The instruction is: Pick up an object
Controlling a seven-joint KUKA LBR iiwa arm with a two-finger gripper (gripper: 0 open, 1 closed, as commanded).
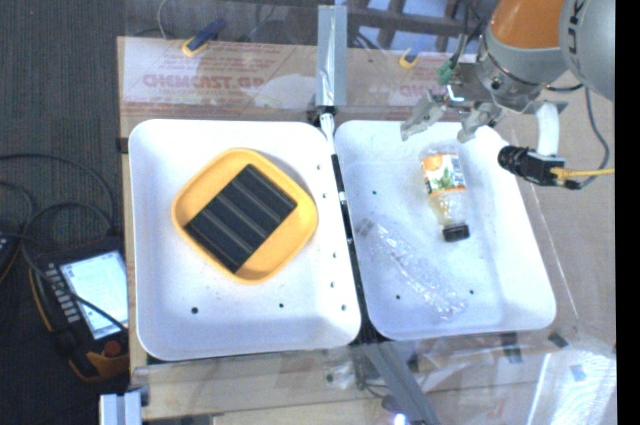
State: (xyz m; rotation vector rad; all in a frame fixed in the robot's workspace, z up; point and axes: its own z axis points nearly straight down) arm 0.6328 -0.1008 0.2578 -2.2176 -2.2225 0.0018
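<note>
wooden bench [150, 83] bears two white bins: left bin [160, 313], right bin [520, 283], side by side.

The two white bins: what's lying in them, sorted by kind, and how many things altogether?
Yellow dish with a dark ribbed insert, in the left bin: 1
Small bottle with a black cap, in the right bin: 1
Clear crumpled plastic wrap, in the right bin: 1
Total: 3
The gripper hangs open above the bottle, holding nothing.
</note>
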